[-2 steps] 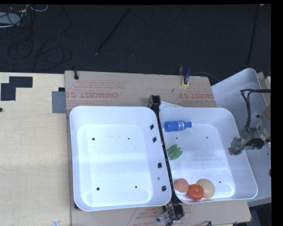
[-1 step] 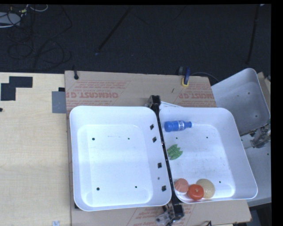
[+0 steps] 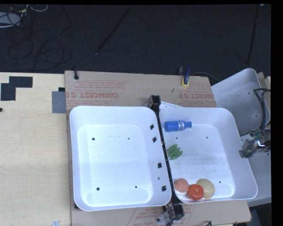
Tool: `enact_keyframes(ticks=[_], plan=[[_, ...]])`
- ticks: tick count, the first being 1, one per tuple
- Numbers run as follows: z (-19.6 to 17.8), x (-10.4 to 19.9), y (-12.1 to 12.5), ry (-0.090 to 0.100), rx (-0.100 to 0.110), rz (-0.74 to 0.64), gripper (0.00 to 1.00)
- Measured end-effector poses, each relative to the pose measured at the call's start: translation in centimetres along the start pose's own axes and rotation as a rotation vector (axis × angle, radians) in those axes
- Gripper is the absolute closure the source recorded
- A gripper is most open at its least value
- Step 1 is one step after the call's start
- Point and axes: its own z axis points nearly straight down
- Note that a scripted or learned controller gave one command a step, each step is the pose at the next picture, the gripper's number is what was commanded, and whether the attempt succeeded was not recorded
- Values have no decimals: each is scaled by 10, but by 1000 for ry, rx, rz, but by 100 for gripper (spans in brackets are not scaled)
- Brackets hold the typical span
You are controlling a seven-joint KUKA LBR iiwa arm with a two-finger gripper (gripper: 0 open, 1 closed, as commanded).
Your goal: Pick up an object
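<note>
Blue bottle [image 3: 177, 126]: lies on its side at the far edge of the right bin [image 3: 230, 128], well apart from the other items.
Handling: you'd judge it light, rigid, slippery, apt to roll.
Hold: grip across its body's middle.
Pincer [image 3: 250, 149]: right of the bin; you cannot tell its state.

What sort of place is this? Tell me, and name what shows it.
Most likely a robotics lab bench set up for grasping trials. Two shallow white bins sit side by side on cardboard, the right one holding a blue bottle and other small test items, and loose cables trail over the dark floor behind.
</note>
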Motion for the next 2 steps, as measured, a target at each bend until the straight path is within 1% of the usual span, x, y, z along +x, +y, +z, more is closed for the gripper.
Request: enact_keyframes(ticks=[1, 2], plan=[[15, 2, 162, -4, -12, -7, 100], [-109, -2, 96, -6, -15, 2, 100]])
